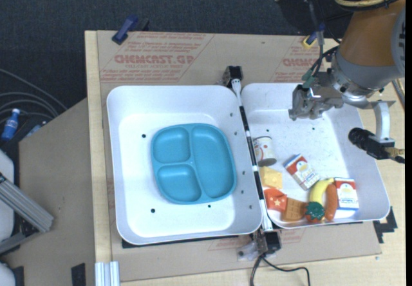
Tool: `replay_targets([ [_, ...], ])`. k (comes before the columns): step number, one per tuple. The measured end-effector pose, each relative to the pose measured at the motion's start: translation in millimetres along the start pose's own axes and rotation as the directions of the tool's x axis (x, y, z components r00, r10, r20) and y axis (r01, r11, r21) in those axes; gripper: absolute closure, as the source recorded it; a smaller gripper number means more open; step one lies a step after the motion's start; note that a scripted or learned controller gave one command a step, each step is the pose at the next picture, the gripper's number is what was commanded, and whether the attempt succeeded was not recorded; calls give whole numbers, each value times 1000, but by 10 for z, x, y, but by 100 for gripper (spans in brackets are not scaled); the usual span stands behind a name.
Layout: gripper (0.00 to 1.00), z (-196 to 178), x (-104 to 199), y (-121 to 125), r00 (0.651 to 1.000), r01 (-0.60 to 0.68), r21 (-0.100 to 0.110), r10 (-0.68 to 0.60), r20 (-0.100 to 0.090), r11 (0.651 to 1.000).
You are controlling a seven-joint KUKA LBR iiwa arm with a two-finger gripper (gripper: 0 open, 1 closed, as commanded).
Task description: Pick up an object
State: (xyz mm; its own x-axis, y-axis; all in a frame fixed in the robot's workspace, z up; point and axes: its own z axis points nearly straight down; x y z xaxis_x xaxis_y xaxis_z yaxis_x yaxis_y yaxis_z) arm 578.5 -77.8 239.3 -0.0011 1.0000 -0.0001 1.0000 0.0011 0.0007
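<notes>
My gripper [304, 111] hangs over the far part of the right bin [283, 95], pointing down, with nothing seen between its fingers. The objects lie toward the near end of that bin: a small can [262, 148] by the left wall, a red and white carton [302, 171], a yellow cheese wedge [273, 179], a red block with a star [275, 201], a banana [318, 190], a sausage [331, 201] and a second red and white carton [347, 193]. All of them sit well nearer the camera than the gripper.
A blue divided plate [192, 162] lies in the left bin [129, 111]. The arm's grey and orange body [370, 27] looms over the bench's far right corner. A black fitting [368, 140] sticks out at the right bin's right rim.
</notes>
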Motion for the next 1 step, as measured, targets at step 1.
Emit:
replay_targets([
  [1,100,-201,167,201,1000,0,-1,0,0,1000],
])
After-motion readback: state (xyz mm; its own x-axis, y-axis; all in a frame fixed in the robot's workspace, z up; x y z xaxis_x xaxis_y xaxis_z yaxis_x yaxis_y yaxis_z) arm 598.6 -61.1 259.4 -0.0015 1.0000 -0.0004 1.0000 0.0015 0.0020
